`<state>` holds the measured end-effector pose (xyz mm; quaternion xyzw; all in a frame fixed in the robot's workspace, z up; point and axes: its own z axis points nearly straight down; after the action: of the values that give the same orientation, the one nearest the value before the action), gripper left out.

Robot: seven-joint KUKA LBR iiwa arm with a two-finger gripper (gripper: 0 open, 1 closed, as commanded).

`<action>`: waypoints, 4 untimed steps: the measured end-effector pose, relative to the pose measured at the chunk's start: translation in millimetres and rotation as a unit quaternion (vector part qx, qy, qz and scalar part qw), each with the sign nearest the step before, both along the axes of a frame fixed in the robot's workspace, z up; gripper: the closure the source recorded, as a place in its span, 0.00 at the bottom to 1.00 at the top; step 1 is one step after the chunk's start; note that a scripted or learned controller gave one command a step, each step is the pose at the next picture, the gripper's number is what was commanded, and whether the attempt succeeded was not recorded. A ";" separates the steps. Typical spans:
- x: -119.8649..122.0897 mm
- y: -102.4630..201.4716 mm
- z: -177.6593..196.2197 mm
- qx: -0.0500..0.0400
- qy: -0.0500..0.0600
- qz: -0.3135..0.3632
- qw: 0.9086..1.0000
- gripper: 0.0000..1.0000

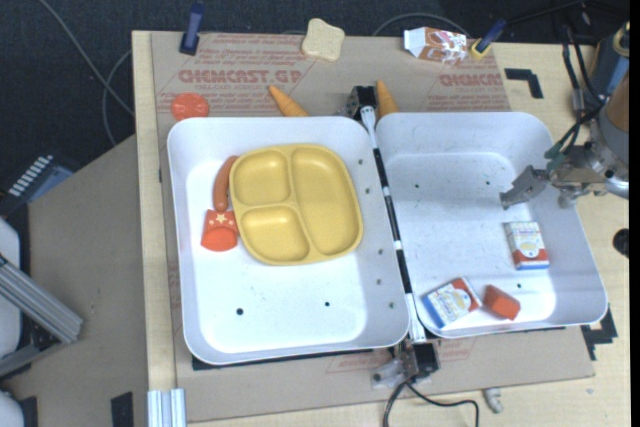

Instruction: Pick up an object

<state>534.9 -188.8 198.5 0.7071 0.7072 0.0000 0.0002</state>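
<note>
**A:** From the overhead camera, where is the gripper?

**B:** The gripper (545, 183) hangs over the right bin (440, 140), near its right wall, reaching in from the right. Two grey fingers (520, 187) splay apart, so it looks open with nothing between them.

**A:** And what could it pick?

**B:** A small carton (526, 244) lies just below the gripper in the picture, toward the camera, its long axis running roughly up-down in frame. Further on, near the bin's lower edge, sit an orange block (501, 302) and a blue-and-white pouch (448, 303).

**A:** The left bin?

**B:** The left bin (280, 325) holds a yellow divided plate (295, 203), well apart. I judge the carton nearest.
</note>
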 end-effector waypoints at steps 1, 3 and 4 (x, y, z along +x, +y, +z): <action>-0.6 -35.2 -54.4 0.000 0.001 0.000 1.000 0.00; -15.9 -30.7 -104.1 0.000 0.000 0.000 1.000 1.00; 51.1 37.6 -114.0 0.001 -0.001 0.001 1.000 1.00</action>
<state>586.0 -151.3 84.5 0.7065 0.7077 0.0009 0.0003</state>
